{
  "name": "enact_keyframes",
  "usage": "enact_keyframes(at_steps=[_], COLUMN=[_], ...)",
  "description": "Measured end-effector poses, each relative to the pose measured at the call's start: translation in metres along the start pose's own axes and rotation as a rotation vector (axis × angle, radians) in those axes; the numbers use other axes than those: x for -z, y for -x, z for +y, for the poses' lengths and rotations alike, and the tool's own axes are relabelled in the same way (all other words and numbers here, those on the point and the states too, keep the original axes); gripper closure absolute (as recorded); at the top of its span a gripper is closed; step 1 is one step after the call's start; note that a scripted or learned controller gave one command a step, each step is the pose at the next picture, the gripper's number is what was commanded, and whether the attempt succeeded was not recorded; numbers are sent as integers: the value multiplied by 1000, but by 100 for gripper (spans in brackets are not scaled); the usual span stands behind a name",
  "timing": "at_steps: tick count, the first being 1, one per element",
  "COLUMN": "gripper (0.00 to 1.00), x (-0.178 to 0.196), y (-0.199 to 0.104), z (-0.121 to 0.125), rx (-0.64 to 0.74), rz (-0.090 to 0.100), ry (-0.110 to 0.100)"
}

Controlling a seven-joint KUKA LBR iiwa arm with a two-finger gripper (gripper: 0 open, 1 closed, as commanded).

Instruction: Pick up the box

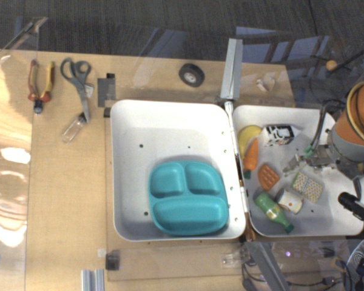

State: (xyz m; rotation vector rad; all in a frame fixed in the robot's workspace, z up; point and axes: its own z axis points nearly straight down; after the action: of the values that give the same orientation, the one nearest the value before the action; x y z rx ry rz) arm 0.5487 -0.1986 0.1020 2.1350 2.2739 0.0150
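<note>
A small tan box with a checked pattern (307, 187) lies flat in the right bin (327, 223), near its middle. My gripper (301, 160) hangs just above and to the left of this box, reaching in from the right under the grey wrist and orange band (363, 117). Nothing is visibly held in it. A black-and-white printed carton (279, 134) stands at the back of the same bin.
The right bin also holds a yellow fruit (249, 136), a carrot (250, 156), an orange waffle-like piece (268, 176), a green bottle (273, 210) and a small white can (289, 200). A teal divided tray (188, 197) lies in the left bin (133, 162). Scissors (79, 80), pliers (39, 85) and a tape roll (192, 74) lie on the bench.
</note>
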Motion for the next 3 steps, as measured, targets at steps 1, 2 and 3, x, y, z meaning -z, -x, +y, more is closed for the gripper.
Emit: enact_keyframes(at_steps=[1, 2, 3], gripper=[0, 0, 0], x=[-10, -12, 85], y=[-88, -105, -127], z=[-51, 36, 4], rx=[-108, -127, 152], rz=[7, 7, 10], ry=[-6, -7, -14])
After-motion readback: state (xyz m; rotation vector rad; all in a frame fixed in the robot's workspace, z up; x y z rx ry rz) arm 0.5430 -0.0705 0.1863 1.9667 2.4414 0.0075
